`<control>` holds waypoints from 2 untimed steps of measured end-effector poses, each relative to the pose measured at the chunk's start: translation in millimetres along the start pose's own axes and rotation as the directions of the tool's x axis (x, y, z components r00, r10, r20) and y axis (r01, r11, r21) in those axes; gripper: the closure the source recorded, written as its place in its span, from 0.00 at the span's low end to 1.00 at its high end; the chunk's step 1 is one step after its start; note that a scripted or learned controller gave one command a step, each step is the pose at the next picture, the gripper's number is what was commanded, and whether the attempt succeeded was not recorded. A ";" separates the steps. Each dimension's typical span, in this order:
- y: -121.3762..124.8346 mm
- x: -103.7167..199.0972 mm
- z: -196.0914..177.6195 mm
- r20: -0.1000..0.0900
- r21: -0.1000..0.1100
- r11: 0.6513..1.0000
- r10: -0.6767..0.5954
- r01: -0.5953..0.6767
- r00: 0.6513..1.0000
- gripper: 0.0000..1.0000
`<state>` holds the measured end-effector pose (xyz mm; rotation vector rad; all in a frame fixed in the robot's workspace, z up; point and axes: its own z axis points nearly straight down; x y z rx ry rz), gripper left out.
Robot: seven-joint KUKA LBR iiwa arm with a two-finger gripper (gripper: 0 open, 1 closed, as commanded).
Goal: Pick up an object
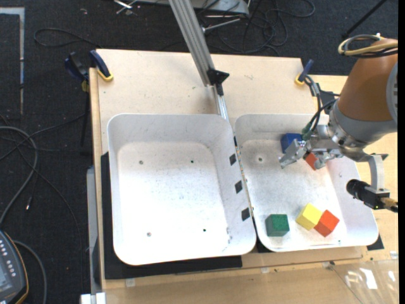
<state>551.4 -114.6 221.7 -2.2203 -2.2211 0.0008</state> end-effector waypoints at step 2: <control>80.8 -40.4 86.9 0.002 -0.002 1.000 -0.002 0.002 1.000 0.00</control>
